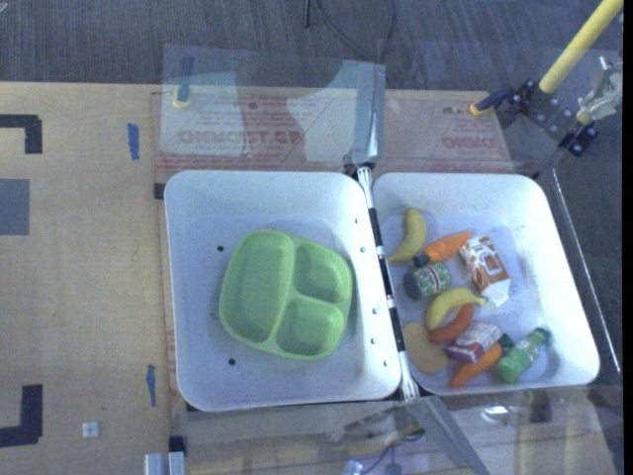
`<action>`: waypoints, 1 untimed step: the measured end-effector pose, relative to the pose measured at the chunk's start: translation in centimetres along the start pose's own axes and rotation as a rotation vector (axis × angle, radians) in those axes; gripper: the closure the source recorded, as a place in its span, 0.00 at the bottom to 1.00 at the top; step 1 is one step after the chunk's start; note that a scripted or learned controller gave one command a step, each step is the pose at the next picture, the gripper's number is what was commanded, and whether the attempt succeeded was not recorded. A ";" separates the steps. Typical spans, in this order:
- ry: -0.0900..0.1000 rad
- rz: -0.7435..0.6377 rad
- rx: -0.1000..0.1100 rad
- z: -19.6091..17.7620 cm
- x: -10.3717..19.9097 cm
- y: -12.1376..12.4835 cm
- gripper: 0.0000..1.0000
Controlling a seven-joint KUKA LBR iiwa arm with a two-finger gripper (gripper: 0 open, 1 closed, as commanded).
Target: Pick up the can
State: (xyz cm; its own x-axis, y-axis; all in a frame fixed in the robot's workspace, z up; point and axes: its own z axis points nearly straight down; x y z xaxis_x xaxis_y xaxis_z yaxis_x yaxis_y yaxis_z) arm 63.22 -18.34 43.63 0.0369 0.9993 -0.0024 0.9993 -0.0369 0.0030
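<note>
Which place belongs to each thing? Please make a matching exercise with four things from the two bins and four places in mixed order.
Things:
1. green tray
2. can
3. green bottle
4. small carton

Places:
A. lower right corner of the right bin
B. left part of the right bin, below a banana
C. middle of the left bin
D. beside the upper carrot, on its right

Pairs: 1-C, 2-B, 3-A, 4-D

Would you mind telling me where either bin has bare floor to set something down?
Left bin: bare floor all around the green tray. Right bin: free along the far wall and right side; crowded from the can toward the near wall.
</note>
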 end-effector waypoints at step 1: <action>-0.001 -0.255 -0.003 0.0 1.6 3.6 1.00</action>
State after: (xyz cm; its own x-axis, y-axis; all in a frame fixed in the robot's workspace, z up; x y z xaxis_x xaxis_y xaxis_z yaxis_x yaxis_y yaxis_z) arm 66.82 -16.88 43.66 -0.2167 0.9762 -0.0048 0.9762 0.2168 0.0055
